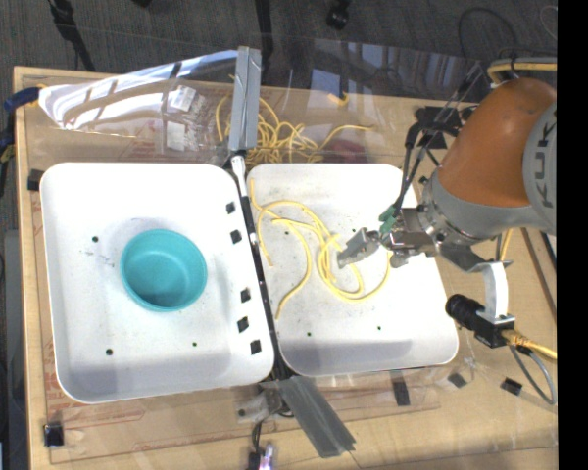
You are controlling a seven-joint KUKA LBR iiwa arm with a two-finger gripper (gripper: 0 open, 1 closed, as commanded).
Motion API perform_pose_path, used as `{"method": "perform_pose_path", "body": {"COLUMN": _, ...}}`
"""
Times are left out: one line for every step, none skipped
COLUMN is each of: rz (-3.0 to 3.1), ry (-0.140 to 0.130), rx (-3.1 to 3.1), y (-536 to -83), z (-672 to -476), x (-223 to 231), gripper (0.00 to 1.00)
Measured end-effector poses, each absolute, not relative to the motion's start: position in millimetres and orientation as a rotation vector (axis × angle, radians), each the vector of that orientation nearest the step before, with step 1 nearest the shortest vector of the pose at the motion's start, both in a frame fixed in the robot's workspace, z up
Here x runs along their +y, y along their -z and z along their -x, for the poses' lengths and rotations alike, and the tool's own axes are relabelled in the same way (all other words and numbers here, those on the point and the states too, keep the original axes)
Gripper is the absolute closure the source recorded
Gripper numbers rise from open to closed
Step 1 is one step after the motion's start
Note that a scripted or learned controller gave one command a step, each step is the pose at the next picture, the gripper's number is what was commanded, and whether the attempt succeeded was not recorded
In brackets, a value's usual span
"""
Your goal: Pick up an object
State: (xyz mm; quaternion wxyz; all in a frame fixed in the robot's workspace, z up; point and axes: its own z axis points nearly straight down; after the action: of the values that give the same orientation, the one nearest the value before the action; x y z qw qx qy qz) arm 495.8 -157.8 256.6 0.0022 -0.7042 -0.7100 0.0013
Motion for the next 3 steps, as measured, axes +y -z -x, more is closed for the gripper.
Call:
{"method": "perform_pose_path", "body": {"rz": 2.19, "ry": -0.005, "rx": -2.244, "y": -137.7, "z": -519.4, "x": -183.2, "gripper": 0.0}}
{"method": "perform_pose_path", "body": {"rz": 2.108, "ry": -0.002, "rx": -2.323, "y": -91.3, "z": -528.9, "x": -209.1, "gripper": 0.0}}
{"method": "perform_pose_path", "body": {"rz": 2.1, "ry": -0.004, "rx": -2.327, "y": -100.9, "z": -528.8, "x": -209.0, "gripper": 1.0}}
